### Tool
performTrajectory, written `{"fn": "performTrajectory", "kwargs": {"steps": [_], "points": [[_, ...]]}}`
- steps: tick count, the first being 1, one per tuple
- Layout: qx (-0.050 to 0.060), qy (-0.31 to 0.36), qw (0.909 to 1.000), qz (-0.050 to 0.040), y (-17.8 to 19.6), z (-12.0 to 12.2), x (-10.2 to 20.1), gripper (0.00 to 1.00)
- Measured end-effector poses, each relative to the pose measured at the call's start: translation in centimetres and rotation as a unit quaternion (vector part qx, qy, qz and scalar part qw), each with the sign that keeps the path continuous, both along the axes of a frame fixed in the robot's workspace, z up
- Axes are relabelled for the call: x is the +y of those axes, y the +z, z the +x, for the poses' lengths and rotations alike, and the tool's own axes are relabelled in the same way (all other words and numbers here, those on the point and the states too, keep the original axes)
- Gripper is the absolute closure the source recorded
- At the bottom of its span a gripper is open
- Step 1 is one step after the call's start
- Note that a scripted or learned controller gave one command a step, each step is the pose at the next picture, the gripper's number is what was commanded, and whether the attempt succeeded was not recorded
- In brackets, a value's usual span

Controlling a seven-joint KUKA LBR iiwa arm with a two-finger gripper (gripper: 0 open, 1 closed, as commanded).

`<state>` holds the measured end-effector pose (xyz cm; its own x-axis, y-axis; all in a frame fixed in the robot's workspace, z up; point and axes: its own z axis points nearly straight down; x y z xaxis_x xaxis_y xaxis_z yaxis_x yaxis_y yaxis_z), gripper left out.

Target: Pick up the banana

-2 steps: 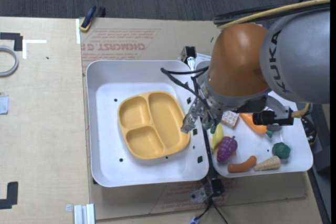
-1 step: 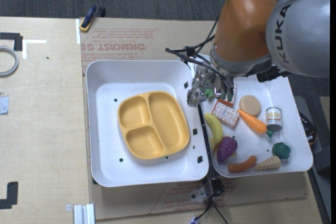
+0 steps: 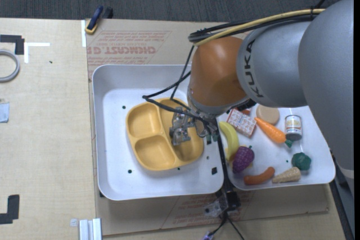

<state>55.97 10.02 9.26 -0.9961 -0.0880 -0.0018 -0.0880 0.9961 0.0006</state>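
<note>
One arm: "KUKA" lettered on its grey casing
Jaws (image 3: 181,133): over the yellow divided plate (image 3: 151,137), open or closed I cannot tell
Banana (image 3: 229,140): right bin (image 3: 315,174), beside purple grapes (image 3: 243,158)
Cardboard (image 3: 128,43): mirrored red print, unreadable

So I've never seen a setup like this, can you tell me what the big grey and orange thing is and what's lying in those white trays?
It is a robot arm, grey with an orange band, photographed from one fixed camera above the bench, looking down at a slant. Its gripper hangs over a yellow divided plate in the left bin. The right bin holds toy food: a banana, a purple bunch of grapes, a carrot, a sausage, a cone, a small can and a little box. The banana lies untouched in its bin, beside the gripper rather than in it. Whether the gripper holds anything is too small to tell.
</note>
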Motion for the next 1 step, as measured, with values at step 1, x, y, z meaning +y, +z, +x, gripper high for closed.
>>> {"fn": "performTrajectory", "kwargs": {"steps": [1], "points": [[-0.002, 0.131, 0.9913, -0.0001, 12.91, 5.58, -4.51, 1.00]]}}
